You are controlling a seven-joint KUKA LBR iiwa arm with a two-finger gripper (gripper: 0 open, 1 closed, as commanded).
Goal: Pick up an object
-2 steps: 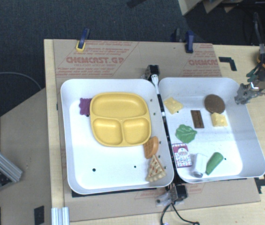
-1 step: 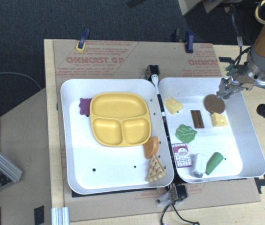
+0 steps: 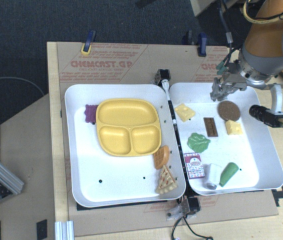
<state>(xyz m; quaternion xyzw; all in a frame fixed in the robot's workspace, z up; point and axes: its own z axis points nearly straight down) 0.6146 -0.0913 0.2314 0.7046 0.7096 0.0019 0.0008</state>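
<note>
Nothing is lifted yet: the metal two-finger gripper [image 3: 223, 92] hangs over the round brown cookie [image 3: 229, 110]; its grip I cannot tell.

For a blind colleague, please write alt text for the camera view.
A grey robot arm's gripper hovers over the right white bin, beside a round brown cookie, among small toy foods. The left white bin holds a yellow divided plastic plate.
</note>
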